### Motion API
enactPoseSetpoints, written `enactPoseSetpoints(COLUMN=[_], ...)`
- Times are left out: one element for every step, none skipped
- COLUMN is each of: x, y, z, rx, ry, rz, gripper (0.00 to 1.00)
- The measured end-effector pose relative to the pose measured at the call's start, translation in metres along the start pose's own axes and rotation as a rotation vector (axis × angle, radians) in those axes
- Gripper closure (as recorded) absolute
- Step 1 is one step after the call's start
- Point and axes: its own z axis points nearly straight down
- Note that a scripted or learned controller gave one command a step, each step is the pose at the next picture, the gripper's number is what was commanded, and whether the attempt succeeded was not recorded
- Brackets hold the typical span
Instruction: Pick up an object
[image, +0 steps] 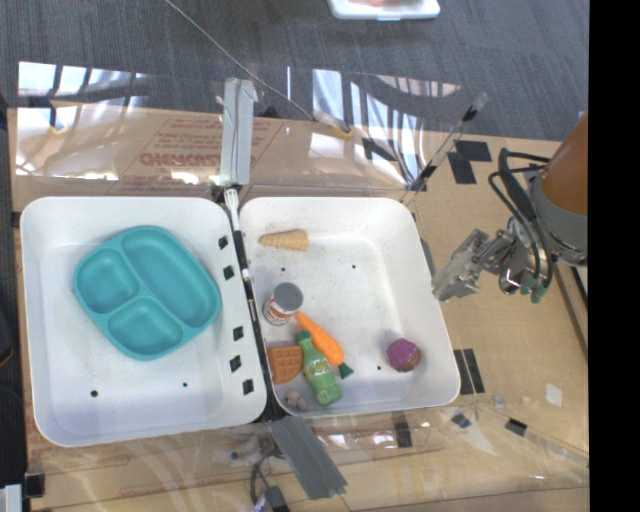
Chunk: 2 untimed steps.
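Observation:
The right bin (405, 250) holds several small toy foods. An ice cream cone (285, 239) lies near its far left corner. A small can with a grey lid (281, 303) stands by the left wall. Beside it lie an orange carrot (322, 339), a green bottle (321, 376) and a waffle (284, 364). A purple round piece (403, 354) rests near the right wall. My gripper (457, 276) hangs outside the bin, just past its right rim, with nothing seen in it.
The left bin (60, 400) carries a teal divided plate (146, 291). A divider with black clips (237, 300) separates the bins. Clear plastic sheets stand behind them. Cables trail by the arm's wrist (525, 265) over the brown bench.

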Motion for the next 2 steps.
enactPoseSetpoints(x=[-0.002, -0.003], y=[0.001, 0.002], z=[-0.011, -0.022], rx=[0.0, 0.0], ry=[-0.005, -0.011], rz=[-0.004, -0.009], gripper=[1.0, 1.0])
